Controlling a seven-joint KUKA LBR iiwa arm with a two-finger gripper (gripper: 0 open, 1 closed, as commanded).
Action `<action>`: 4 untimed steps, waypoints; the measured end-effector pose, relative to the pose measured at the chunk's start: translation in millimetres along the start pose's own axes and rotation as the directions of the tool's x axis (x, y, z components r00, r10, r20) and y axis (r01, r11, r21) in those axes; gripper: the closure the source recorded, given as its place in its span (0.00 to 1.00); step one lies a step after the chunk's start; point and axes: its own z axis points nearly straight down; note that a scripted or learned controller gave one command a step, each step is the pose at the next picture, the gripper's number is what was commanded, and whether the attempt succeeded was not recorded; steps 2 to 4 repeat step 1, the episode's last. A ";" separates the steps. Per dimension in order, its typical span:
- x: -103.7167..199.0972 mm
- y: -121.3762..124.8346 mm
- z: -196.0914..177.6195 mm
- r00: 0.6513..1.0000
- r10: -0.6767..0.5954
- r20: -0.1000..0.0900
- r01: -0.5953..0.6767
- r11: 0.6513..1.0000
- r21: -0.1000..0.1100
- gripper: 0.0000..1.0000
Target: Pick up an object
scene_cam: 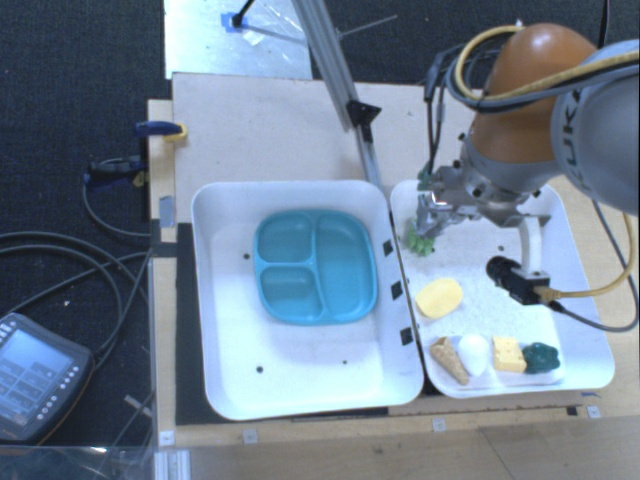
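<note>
The grey arm (560, 98) reaches over the right bin (580, 298). The left bin (220, 368) carries a blue divided plate (314, 266). The end effector (428, 220) hangs at a green object (420, 241); its state cannot be told.

One high camera looks slantwise onto both bins (215, 298).

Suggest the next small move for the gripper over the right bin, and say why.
Probably a short, straight descent onto the green item. The gripper sits just above it at the right bin's upper left, and nothing shows between its fingers, so lifting now would likely come up with nothing.
</note>
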 end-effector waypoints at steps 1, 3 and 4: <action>52.3 -16.9 -1.6 1.000 -0.001 0.000 0.001 1.000 0.001 1.00; 52.3 -16.9 -1.6 1.000 -0.001 0.000 0.001 1.000 0.001 1.00; 52.3 -16.9 -1.6 1.000 -0.001 0.000 0.001 1.000 0.001 1.00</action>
